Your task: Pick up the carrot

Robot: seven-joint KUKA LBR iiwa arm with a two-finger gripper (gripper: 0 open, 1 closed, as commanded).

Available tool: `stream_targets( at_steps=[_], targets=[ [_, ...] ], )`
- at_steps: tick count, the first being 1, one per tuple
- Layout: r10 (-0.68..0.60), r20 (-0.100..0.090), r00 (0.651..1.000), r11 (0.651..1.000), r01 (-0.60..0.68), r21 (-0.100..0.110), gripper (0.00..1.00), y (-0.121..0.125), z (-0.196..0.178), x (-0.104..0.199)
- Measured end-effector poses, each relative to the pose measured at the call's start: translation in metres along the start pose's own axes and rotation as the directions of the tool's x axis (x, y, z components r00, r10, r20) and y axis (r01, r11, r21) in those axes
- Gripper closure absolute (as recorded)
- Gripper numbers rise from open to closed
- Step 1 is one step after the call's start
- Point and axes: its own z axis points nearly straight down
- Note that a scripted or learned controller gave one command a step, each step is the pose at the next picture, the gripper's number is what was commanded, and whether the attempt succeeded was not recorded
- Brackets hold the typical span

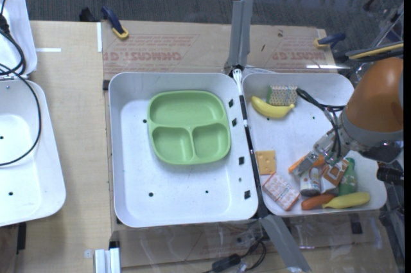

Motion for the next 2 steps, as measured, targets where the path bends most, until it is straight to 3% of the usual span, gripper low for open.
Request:
stream_targets(
  at_steps=[1, 2],
  targets=[
    [-0.122, 0.004, 0.993, 0.993, 0.122, -0.005, 0.0, -0.0127, -0.0015, 0.0032],
    [-0.118, 0.005, 0.993, 0.993, 0.118, -0.006, 1.0, -0.0123, -0.0106, 0.0024]
  ],
)
